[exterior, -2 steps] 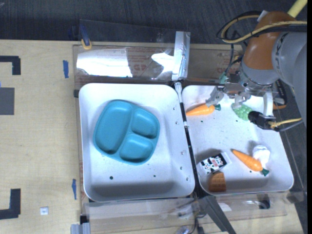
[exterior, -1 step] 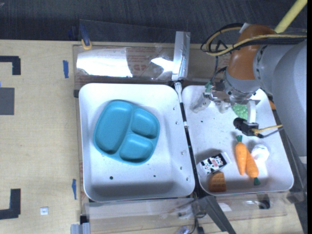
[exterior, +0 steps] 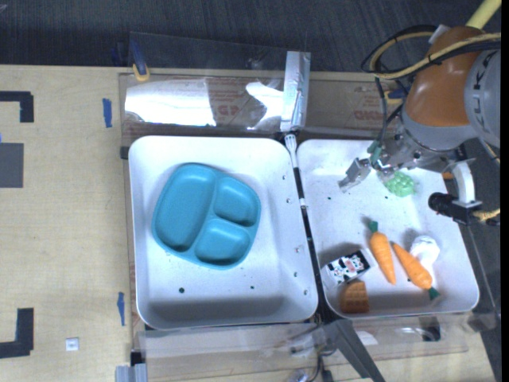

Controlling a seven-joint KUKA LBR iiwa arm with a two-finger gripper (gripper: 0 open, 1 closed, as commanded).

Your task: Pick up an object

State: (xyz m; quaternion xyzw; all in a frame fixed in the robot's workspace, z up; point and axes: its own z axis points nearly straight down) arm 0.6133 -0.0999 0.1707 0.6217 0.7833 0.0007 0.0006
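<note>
My arm reaches in from the right, grey with an orange band above the wrist, and my end effector (exterior: 362,168) hangs over the upper part of the right bin (exterior: 318,213). Its two fingers are spread apart, with nothing between them. Just to its right, near the bin's upper right corner, lies a small pale green object (exterior: 400,185), close to my wrist. Lower in the same bin lie two orange carrots (exterior: 383,256), side by side and slanting down to the right, the right-hand carrot (exterior: 413,267) touching a small white object (exterior: 425,249). To the left of the carrots is a small black and white toy (exterior: 347,267), and just below it a brown block (exterior: 355,295) near the bin's front wall. The left bin (exterior: 159,301) holds a blue divided plate (exterior: 207,215) with three compartments, lying flat near its middle. Both bins sit on a light wooden tabletop (exterior: 64,237).
</note>
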